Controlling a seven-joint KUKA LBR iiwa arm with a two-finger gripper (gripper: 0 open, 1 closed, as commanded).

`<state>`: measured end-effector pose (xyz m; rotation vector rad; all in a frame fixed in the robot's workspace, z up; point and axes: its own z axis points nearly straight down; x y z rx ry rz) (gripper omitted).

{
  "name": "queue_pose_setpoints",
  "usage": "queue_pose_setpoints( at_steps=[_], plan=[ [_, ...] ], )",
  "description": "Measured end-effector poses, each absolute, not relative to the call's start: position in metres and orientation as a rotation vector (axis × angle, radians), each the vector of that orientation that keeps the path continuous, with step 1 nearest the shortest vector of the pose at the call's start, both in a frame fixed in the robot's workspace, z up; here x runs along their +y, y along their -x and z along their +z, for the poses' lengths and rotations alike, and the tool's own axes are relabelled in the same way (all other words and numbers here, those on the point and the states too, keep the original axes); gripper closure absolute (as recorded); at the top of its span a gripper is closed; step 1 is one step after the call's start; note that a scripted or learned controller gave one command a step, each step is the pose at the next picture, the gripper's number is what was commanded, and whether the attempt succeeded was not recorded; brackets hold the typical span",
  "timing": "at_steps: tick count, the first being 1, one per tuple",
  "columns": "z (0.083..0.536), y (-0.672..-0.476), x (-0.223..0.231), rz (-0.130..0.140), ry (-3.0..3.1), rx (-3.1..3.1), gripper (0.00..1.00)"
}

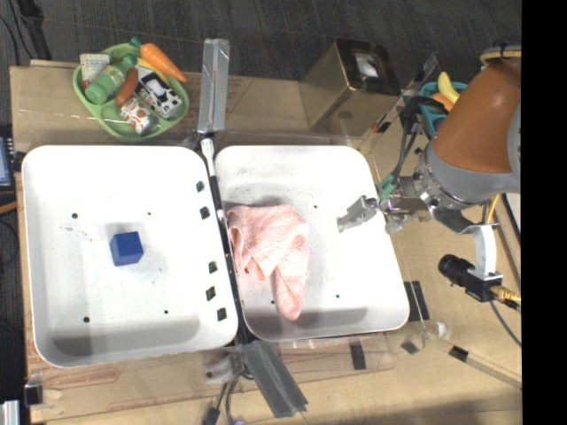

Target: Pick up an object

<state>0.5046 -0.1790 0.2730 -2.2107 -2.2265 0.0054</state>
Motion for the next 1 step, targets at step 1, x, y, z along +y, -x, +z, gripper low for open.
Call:
queue_pose_setpoints(
  at_steps=[1],
  plan=[
    [0.1562, -0.5459, -0.1365, 0.008, 2.186, -2.248, 0.0]
  ],
)
